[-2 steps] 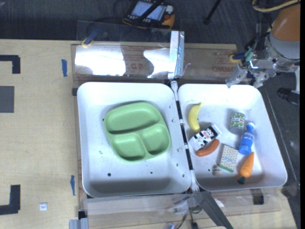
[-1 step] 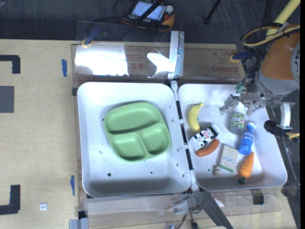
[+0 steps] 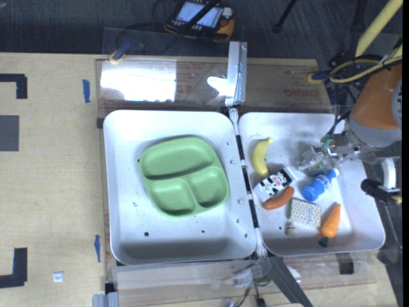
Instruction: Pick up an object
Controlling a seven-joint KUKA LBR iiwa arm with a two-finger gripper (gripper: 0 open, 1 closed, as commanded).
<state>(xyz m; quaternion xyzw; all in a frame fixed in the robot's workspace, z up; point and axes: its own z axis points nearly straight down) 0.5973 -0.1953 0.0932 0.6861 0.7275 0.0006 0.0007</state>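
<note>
We see scene evenly, brightly lit from above. Strong white glare on clear sheet (image 3: 137, 80) behind left bin (image 3: 118, 133), washing out its surface; second bright patch on metal bracket (image 3: 235, 75). We note bin walls near-overexposed, detail lost on rims. Soft shadow under green tray (image 3: 184, 174), faint ones beside banana (image 3: 261, 157) and carrot (image 3: 330, 220). Dark floor (image 3: 77, 11) at top underexposed. We find whole picture slightly soft; small items in right bin (image 3: 370, 232) fuzzy; arm (image 3: 377, 107) at right edge blurred.
</note>
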